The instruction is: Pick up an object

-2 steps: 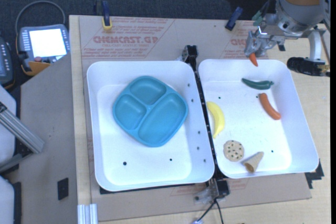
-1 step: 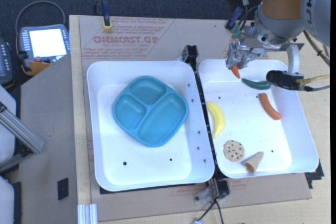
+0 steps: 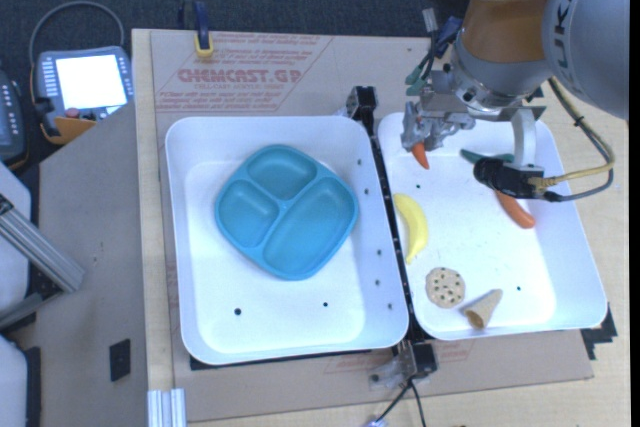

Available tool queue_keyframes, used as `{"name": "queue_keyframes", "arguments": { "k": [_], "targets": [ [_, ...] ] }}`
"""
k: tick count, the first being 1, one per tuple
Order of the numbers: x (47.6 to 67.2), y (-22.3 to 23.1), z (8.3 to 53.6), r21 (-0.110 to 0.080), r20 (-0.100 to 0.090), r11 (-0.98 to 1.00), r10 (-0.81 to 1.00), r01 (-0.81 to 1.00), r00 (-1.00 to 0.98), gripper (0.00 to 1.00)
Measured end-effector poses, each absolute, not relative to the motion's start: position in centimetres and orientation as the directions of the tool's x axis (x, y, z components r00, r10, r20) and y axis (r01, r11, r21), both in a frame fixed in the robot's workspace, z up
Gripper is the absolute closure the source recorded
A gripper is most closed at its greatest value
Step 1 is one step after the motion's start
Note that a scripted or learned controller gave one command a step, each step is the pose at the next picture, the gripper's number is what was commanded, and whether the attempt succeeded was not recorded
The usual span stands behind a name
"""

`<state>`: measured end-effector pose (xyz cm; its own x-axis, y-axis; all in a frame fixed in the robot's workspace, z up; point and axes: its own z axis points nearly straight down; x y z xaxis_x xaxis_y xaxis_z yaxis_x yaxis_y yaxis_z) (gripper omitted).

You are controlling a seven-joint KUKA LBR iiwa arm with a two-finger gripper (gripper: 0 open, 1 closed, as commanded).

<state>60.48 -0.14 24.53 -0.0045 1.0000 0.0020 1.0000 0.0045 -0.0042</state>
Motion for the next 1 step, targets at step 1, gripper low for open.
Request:
{"name": "queue_keyframes", "arguments": {
  "k": [1],
  "targets": [
    [59.13, 4.45, 23.14, -0.004, 0.001, 0.004, 1.000, 1.000, -0.004, 1.00]
  ]
}}
